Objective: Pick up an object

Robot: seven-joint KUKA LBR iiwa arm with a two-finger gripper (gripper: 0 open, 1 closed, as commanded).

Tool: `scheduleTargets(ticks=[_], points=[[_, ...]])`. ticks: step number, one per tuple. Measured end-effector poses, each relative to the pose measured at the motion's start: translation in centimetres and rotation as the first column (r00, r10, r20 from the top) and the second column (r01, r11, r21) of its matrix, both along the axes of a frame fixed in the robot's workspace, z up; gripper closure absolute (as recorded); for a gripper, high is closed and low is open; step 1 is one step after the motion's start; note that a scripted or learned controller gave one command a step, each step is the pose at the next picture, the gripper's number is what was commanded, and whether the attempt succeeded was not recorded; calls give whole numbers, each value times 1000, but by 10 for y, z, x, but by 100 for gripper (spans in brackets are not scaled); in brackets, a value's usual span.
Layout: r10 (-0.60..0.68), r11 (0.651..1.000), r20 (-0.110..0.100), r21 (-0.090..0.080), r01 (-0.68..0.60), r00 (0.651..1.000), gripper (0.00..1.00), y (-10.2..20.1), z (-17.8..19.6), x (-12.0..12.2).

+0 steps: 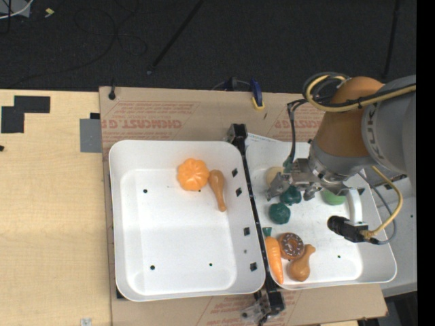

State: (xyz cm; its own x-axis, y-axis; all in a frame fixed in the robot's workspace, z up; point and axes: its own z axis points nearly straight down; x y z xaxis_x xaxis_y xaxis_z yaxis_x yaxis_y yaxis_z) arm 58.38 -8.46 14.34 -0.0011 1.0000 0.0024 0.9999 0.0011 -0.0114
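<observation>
A grey robot arm with an orange band reaches in from the right over the right-hand white bin [380,267]. Its gripper [291,185] hangs low over a cluster of toys near that bin's upper left: a dark green round toy [279,213] just below it, another small green piece [292,196] right at its tip, and a pale piece [273,175] beside it. Whether the fingers are spread or pinched cannot be told, and nothing can be seen held, so the pick appears not yet done.

Lower in this bin lie a carrot [274,259] against the dividing wall, a brown doughnut [291,244] and an orange gourd-shaped toy [301,263]. This corner is crowded and close to the wall. The left bin [136,250] holds an orange pumpkin [193,174] and a tan gourd [218,188], with broad open floor.
</observation>
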Motion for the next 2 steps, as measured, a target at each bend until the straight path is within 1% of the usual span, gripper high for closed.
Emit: scheduleTargets(ticks=[1, 2], points=[[-8, 1000, 5, -1, 8, 1000, 100, -4, 15, 1], [-3, 1000, 27, -7, 3, 1000, 100, -46, 186, -18]])
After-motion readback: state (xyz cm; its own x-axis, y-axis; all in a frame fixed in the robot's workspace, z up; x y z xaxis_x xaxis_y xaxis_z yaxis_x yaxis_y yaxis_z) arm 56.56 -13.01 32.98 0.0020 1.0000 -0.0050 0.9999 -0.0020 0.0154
